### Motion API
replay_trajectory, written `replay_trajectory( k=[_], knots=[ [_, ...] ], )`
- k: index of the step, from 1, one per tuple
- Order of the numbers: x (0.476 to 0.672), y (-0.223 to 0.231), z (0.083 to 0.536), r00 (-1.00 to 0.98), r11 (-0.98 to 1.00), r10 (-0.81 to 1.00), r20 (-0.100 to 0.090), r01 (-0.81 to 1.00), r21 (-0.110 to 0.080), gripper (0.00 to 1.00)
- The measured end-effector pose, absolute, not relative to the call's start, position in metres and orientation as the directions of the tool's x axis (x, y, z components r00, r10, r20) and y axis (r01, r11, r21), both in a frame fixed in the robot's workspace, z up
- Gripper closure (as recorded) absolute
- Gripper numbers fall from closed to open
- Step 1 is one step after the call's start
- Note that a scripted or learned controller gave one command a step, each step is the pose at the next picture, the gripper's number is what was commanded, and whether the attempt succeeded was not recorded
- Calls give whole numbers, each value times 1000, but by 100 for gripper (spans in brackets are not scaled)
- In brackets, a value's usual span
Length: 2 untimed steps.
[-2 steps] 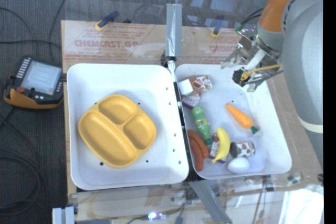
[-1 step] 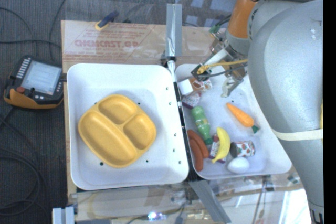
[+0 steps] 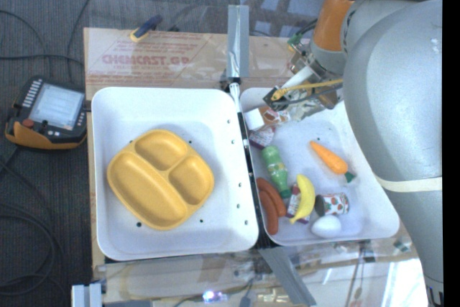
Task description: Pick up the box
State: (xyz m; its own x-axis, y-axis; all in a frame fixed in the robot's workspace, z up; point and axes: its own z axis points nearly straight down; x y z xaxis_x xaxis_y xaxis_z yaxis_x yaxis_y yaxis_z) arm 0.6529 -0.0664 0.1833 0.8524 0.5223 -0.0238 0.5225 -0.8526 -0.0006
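The big grey robot arm (image 3: 399, 83) with an orange band (image 3: 336, 11) hangs over the right side of the right white bin (image 3: 375, 206) and covers that side of it. The left white bin (image 3: 100, 154) sits just beside the right bin, and their long edges touch. A yellow plastic plate with three hollows (image 3: 162, 176) lies in the middle of the left bin, well away from the right bin. A black and orange hand controller with a grey screen (image 3: 47, 113) lies on the floor, far to the left of the right bin.

The flat box with a yellow edge and printed sides (image 3: 305, 98) is at the far end of the right bin, tilted. The gripper (image 3: 293, 83) is right at the box, on its far side. I cannot tell if the gripper is open or closed, or if it has the box.

In the near half of the right bin lie a red-brown sausage (image 3: 269, 203) by the left wall, a yellow banana (image 3: 306, 198) and a small printed can (image 3: 333, 205). A green bottle (image 3: 274, 165) lies in the middle, near the left wall. An orange carrot (image 3: 329, 157) lies in the middle too, closer to the arm. A white egg (image 3: 327, 226) rests by the near wall.
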Motion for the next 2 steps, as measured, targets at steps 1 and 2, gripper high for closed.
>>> replay_trajectory(
  k=[1, 2],
  knots=[
    [628, -128, 283, 979, -979, 205, -10, 205, 2, 100],
    [628, -128, 283, 979, -979, 204, -10, 204, 3, 0]
  ],
)
